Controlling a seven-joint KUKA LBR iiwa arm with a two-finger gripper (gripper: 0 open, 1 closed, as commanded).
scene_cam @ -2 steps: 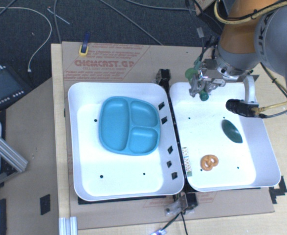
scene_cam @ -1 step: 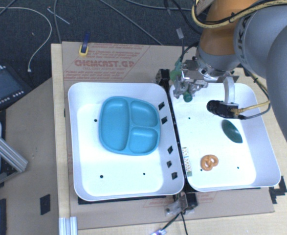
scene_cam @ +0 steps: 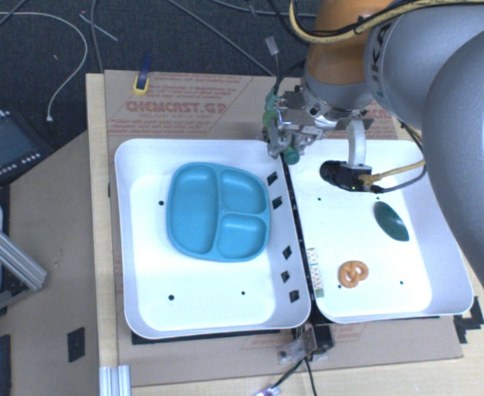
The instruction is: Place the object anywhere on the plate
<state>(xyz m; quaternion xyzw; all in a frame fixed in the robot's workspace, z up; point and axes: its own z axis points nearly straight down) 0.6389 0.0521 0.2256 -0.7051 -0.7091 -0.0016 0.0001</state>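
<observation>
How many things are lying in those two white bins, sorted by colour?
Blue: 1, the plate
Dark green: 1, a flat oval piece
Golden brown: 1, a pretzel
Total: 3

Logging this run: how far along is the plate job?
Done: nothing yet; the blue plate carries no object. In hand: the gripper hovers by the bins' shared wall, no object seen in it. Left: the pretzel and the dark green piece lie in the right bin; one needs picking and placing.
</observation>
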